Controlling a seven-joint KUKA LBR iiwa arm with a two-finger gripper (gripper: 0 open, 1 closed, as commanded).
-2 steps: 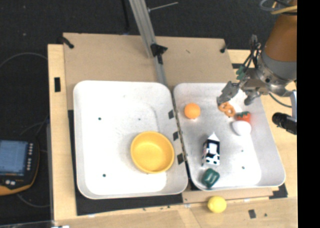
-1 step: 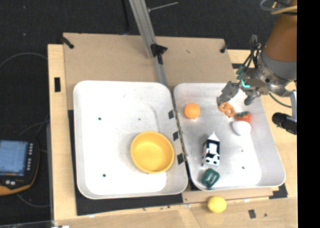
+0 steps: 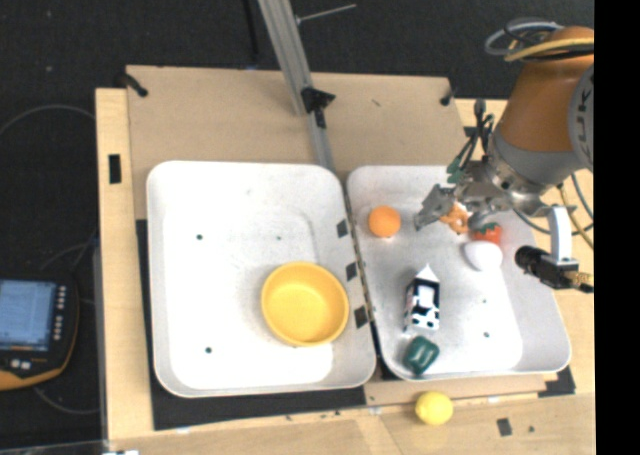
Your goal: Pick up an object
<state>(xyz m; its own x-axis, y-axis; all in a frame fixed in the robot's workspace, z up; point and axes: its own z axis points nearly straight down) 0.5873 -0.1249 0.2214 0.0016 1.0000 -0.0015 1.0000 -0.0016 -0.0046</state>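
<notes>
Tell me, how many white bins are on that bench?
2. The left bin holds a yellow bowl. The right bin, touching it, holds an orange ball, a cow-patterned carton and other small things, some perhaps hidden under the gripper.

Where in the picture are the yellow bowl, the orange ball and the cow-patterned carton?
yellow bowl (image 3: 304, 303): camera view, on the middle of its inside.
orange ball (image 3: 383, 222): camera view, on the middle of its top.
carton (image 3: 423, 305): camera view, on its black-and-white side.
</notes>
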